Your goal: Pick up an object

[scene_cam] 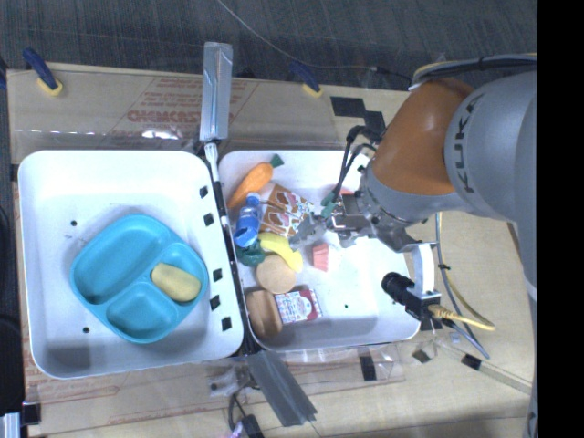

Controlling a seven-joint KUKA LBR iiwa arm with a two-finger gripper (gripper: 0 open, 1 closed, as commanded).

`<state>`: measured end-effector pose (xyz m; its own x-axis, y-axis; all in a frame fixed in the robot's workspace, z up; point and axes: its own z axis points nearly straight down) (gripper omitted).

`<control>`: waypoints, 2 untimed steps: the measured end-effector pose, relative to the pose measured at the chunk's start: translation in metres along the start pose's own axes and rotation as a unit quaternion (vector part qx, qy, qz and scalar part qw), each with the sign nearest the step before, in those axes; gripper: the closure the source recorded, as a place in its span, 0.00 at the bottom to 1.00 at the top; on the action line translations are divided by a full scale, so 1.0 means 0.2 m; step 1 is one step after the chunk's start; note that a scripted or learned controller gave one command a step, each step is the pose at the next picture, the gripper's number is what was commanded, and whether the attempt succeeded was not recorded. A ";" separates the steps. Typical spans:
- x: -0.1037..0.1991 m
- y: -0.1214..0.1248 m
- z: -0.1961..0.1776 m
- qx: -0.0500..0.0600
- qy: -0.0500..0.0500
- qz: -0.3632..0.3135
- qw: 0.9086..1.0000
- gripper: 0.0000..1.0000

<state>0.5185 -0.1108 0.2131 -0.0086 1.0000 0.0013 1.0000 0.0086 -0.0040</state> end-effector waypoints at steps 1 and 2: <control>0.08 0.20 0.47 -0.015 -0.004 -0.086 0.996 0.00; 0.00 0.19 0.41 -0.002 -0.002 -0.240 0.971 0.00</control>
<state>0.5554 -0.1099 0.1300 -0.4744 0.8803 -0.0011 0.8803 0.4744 0.0010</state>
